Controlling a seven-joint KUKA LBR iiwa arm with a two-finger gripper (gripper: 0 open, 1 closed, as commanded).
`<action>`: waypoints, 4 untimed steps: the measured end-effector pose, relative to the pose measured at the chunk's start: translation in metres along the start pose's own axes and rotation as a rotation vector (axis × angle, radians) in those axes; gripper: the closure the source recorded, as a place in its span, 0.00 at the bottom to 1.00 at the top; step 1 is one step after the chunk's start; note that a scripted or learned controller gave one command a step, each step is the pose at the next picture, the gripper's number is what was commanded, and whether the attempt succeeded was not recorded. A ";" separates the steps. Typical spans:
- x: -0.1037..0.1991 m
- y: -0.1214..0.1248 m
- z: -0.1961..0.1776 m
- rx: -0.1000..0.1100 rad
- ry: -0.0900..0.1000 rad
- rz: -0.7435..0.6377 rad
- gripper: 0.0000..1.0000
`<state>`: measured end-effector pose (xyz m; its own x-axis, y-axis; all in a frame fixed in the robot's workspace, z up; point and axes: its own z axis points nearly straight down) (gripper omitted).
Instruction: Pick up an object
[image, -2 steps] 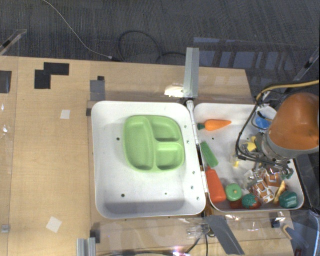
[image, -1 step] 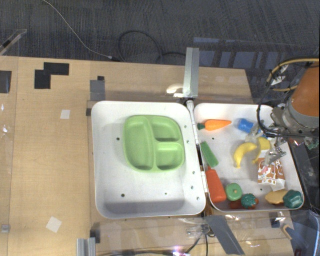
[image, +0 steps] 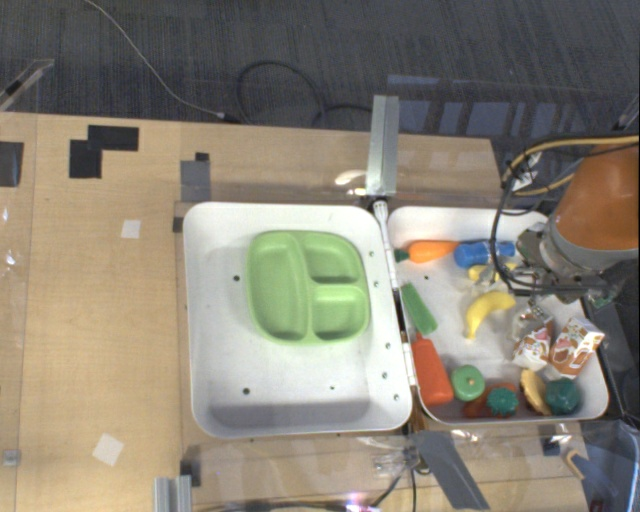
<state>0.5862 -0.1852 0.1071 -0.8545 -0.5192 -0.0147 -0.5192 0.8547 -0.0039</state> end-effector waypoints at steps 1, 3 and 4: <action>-0.011 0.038 0.017 0.005 0.001 -0.061 0.00; -0.077 0.008 0.019 0.003 0.003 -0.174 0.00; -0.074 0.031 0.020 0.001 0.003 -0.111 0.00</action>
